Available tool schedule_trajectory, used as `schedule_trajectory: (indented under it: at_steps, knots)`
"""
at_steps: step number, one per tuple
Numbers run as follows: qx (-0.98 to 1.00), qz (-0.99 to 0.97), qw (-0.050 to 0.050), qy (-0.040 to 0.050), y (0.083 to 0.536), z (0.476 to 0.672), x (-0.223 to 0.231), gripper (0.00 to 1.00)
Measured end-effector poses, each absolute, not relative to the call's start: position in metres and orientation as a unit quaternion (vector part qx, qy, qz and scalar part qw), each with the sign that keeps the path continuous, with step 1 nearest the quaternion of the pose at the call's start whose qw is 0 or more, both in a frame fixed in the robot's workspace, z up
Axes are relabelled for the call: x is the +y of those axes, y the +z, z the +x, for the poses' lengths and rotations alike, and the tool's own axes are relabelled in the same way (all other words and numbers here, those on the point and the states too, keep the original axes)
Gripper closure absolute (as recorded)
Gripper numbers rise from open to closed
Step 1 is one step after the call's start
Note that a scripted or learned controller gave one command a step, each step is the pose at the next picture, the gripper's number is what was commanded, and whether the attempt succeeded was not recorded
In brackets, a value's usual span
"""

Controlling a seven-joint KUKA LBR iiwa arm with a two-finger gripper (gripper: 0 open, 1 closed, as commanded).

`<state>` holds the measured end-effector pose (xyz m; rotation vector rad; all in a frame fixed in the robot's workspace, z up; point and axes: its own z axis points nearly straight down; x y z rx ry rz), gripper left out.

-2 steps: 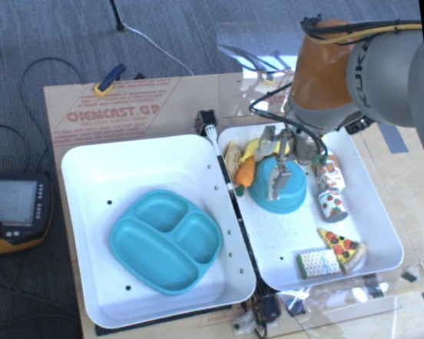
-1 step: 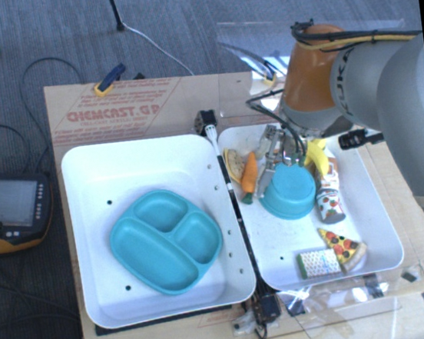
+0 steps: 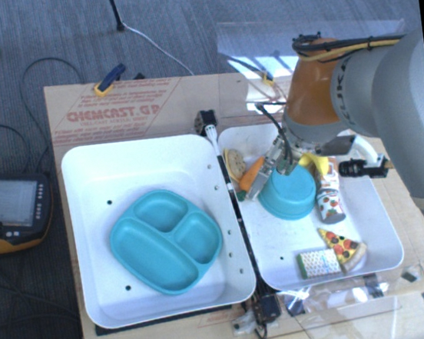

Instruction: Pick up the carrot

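The carrot (image 3: pixel 252 171), a short orange piece, lies in the right bin (image 3: pixel 372 206) near its left wall, just below a round tan cookie (image 3: pixel 234 160). My gripper (image 3: pixel 265 175) is down low in that bin, right against the carrot's right side and over the left rim of a blue bowl (image 3: pixel 291 193). The grey wrist with its orange band (image 3: pixel 310 94) hides the gripper's upper part. I cannot see whether the carrot sits between the jaws or only beside them.
A teal divided plate (image 3: pixel 167 240) fills the middle of the left bin (image 3: pixel 88 173). In the right bin lie a yellow banana (image 3: pixel 317 165), a small can (image 3: pixel 329 202), a pizza slice (image 3: pixel 343 245) and a green-topped block (image 3: pixel 318 262). A pendant (image 3: pixel 8 209) rests at far left.
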<state>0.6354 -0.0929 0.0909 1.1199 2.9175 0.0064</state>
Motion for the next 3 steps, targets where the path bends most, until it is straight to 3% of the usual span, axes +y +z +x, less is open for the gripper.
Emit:
schedule_trajectory:
  at_steps: [1,2,3]
  knots:
    - [0.934,0.358,0.009,0.0001,0.103,0.636,-0.093,1.0]
    - [0.949,0.314,0.002,0.0142,0.163,0.627,0.016,1.0]
    - [0.947,0.321,0.002,0.0017,0.186,0.639,0.087,1.0]
